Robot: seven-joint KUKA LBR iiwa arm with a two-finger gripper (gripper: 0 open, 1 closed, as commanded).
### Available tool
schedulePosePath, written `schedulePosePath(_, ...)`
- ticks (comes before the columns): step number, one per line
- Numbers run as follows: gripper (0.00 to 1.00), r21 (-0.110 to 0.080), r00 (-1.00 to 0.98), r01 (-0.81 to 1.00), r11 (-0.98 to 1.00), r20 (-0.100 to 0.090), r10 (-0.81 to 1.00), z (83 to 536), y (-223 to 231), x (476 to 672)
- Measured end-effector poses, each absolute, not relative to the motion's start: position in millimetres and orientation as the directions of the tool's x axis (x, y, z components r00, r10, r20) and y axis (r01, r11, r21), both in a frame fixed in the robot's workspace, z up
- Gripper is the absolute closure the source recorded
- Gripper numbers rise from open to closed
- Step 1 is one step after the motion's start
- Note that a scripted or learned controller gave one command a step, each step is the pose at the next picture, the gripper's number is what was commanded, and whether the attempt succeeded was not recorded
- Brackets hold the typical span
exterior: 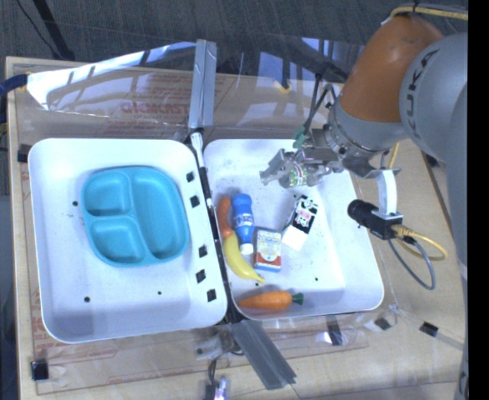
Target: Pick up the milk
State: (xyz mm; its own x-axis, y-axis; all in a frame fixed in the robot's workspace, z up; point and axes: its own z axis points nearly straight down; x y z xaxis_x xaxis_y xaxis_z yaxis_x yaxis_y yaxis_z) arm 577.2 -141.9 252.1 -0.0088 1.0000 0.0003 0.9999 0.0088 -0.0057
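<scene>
One milk carton (302, 221), white with black cow patches, lies tilted in the right bin (356, 257), toward the middle right of the frame. Just to its lower left stands a small red and white box (267, 250), touching or almost touching the carton's lower corner. Left of that box a blue bottle (243, 219) with a white cap lies lengthwise, with a yellow banana (239, 260) curving below it and an orange sausage-like piece (223, 211) beside it against the bin's left wall. A carrot (266, 301) rests along the bin's lower edge.

Above the carton, close but apart from it, hangs the gripper (287, 170); whether it is open or closed I cannot tell, and nothing is visibly held.

A blue divided tray (136, 215) sits in the left bin (57, 307), on the left of the frame.
</scene>
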Motion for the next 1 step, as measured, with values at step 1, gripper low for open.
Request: schedulePosePath(1, 0.0, -0.002, 0.025, 1.0, -0.025, -0.002, 1.0, 235.8, -205.5, 543.2)
